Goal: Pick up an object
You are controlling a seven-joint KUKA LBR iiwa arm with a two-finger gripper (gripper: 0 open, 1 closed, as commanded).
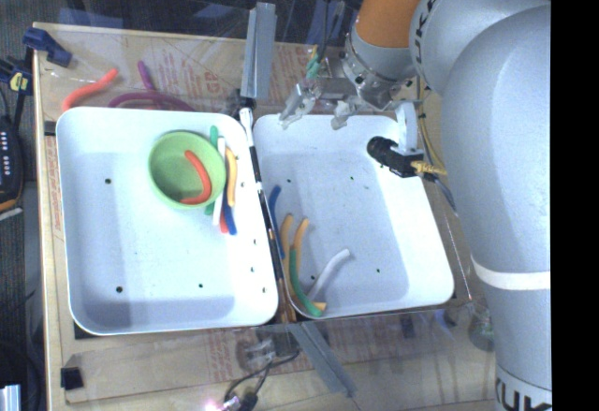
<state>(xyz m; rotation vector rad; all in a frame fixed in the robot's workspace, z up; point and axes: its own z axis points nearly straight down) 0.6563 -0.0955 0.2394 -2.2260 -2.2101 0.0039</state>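
Note:
My gripper (318, 110) hangs over the far edge of the right bin (374, 203), its two fingers spread apart with nothing between them. Well below it, in the near left part of that bin, lie several thin curved pieces: an orange one (299, 231), a green one (298, 278), a white one (329, 271) and a blue one (273, 203). In the left bin (122, 250) a green bowl (173, 177) holds a red curved piece (198, 180). More coloured strips (227, 189) lean beside the bowl.
The grey arm fills the right side and overhangs the right bin's far right corner, with a black part (393, 156) jutting in. Behind the left bin lie an orange strip (89, 88) and purple loops (150, 100). A grey upright bar (259, 49) stands between the bins at the back.

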